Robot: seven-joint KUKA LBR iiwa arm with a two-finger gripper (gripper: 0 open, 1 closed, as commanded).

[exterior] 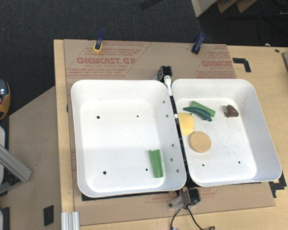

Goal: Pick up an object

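**Bins before my grasp**

Nearest, a green block (155,163) lies in the left bin (86,99); rightward, the right bin (259,128) holds a yellow piece (186,122), tan disc (200,142), green pod (201,110), brown lump (231,111). My end effector's state: cannot tell. Next, I choose a target and descend.

Two white bins (81,128) sit on brown board (134,56) — blue clamps (198,42) at its far edge.

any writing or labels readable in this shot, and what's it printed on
"CHEMCAST GP", red print on the brown cardboard sheet under the two white bins, behind the left bin; the last letters are blurry, so that reading is unsure.
A second red print of the same look, on the cardboard behind the right bin: partly cut off, too blurred to read.
Smaller red lines beneath both prints: too small to read.
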